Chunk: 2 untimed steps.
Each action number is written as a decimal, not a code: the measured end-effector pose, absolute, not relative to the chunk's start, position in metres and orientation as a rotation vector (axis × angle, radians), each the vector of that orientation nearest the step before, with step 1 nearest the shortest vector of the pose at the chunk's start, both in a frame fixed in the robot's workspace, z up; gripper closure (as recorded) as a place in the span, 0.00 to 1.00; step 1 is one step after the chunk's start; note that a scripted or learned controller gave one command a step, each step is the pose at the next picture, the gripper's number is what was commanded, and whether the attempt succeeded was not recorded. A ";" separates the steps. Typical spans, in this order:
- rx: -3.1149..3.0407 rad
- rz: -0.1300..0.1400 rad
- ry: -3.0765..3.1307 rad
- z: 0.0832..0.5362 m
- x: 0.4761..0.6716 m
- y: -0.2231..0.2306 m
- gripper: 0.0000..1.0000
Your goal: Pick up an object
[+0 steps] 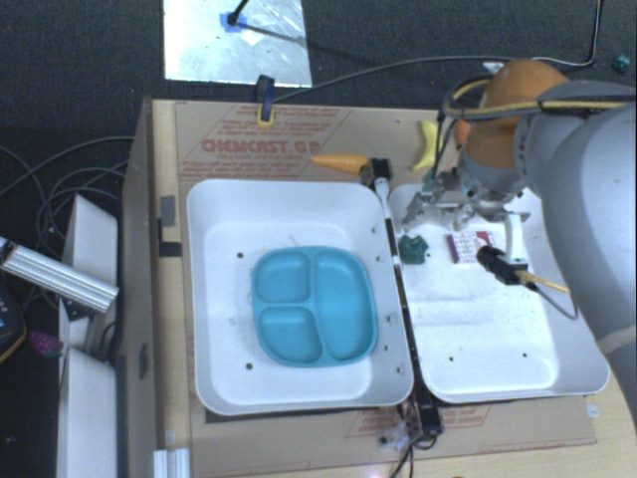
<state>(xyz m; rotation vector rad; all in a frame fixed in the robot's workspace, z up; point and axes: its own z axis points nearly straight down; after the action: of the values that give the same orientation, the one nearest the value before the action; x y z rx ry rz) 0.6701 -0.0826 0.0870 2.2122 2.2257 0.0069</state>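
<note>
A blue divided plate point(315, 305) is seen lying in the left white bin point(224, 366). A shiny metal sheet point(237, 28) is laid on dark carpet beyond the brown bench board point(299, 142).

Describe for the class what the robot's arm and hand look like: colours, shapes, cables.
The arm is bulky, rounded and grey, with an orange band above the wrist. The hand is a small metallic grey assembly. Thin dark cables loop around the orange band.
</note>
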 end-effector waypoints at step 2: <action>2.216 0.003 2.219 0.137 0.669 -0.183 0.00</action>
<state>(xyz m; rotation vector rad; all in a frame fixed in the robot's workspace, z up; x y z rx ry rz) 0.6695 -0.1829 0.1370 2.2158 2.2189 0.0026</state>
